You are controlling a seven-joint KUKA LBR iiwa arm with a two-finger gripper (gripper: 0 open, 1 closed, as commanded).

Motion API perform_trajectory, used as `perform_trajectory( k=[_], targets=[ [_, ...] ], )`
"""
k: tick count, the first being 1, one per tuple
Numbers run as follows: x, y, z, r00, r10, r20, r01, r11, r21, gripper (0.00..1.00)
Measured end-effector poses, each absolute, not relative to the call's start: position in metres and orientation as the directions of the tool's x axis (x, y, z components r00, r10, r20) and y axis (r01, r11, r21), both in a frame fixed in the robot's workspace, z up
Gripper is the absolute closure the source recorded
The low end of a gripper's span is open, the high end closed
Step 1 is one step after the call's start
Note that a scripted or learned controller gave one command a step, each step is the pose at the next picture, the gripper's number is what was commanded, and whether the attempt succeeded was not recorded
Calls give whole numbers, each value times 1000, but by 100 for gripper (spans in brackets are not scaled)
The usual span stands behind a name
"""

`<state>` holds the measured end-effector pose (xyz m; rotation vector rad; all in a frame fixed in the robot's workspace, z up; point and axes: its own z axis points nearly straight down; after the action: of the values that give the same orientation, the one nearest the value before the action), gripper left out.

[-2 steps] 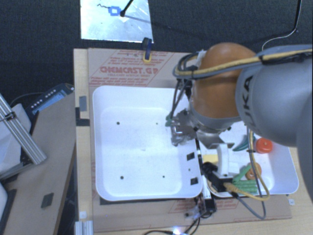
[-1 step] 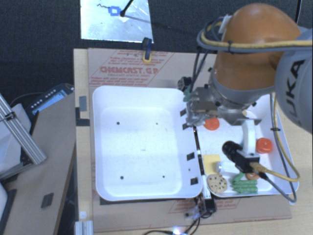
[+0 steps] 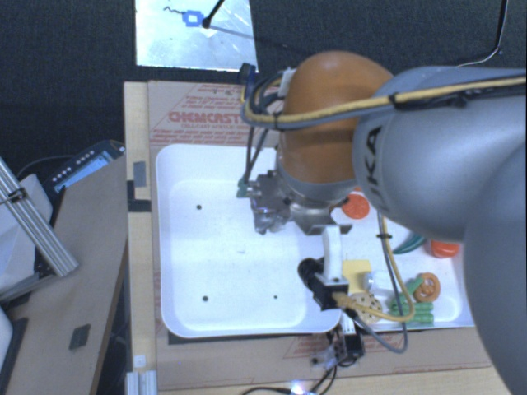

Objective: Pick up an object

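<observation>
Grey metal gripper [image 3: 263, 219] over the left shallow white bin [image 3: 185, 253]; open or closed, cannot tell. Small yellow block [image 3: 356, 270]: likely light, rigid; grip across its 2 flat sides.

White bins: two, side by side; the left bin [image 3: 189, 303] at centre left, the right bin [image 3: 451, 301] at lower right, largely under the arm.
Arms: one robot arm [image 3: 445, 155], across the right of the frame.
Orange pieces: two; a round orange piece [image 3: 356, 207] right of centre, a second orange piece [image 3: 445, 250] further right.
Green pieces: two; a teal curved piece [image 3: 409, 243], a green piece [image 3: 418, 314] at lower right.
Yellow blocks: one yellow block [image 3: 356, 270].
Ring-shaped items: one brown ring [image 3: 426, 286].
</observation>
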<state>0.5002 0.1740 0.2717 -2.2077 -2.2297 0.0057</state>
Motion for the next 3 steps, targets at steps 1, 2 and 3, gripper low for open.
perform_trajectory(
  k=[1, 2, 3],
  targets=[
    [486, 187, 299, -7, 1000, 2, 1000, 7, 2, 100],
    [487, 186, 313, -6, 1000, 1, 1000, 6, 2, 100],
    [483, 223, 187, -8, 1000, -4, 1000, 8, -12, 100]
  ],
)
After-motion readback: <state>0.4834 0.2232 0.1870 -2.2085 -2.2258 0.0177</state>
